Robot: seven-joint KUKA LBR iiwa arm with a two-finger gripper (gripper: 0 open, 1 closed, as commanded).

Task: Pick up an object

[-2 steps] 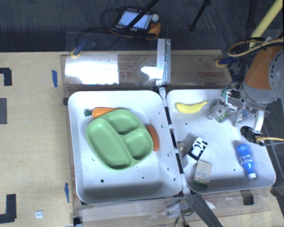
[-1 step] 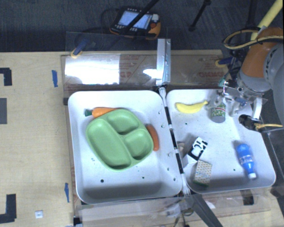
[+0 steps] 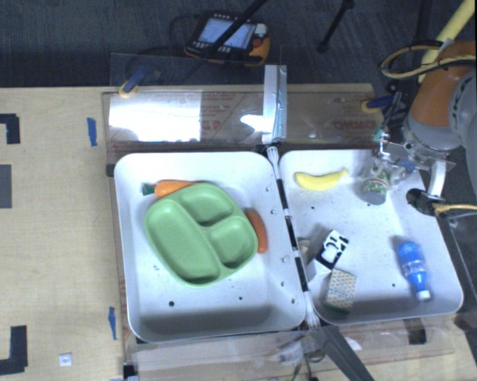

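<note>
Right now the yellow banana (image 3: 322,179) lies in the upper left of the right bin (image 3: 453,295), its long axis running nearly left-right, with the gripper (image 3: 376,185) just to its right, whether open or closed I cannot tell.

A green divided plate (image 3: 201,232) lies over an orange carrot (image 3: 174,186) in the white left bin (image 3: 141,306). The right bin (image 3: 441,296) holds a yellow banana (image 3: 321,179), a blue bottle (image 3: 411,267) and a black-and-white block (image 3: 331,249).

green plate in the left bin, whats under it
Orange carrots poke out from under the green plate: one at its upper left, another at its right. How far they reach beneath is covered.
</note>
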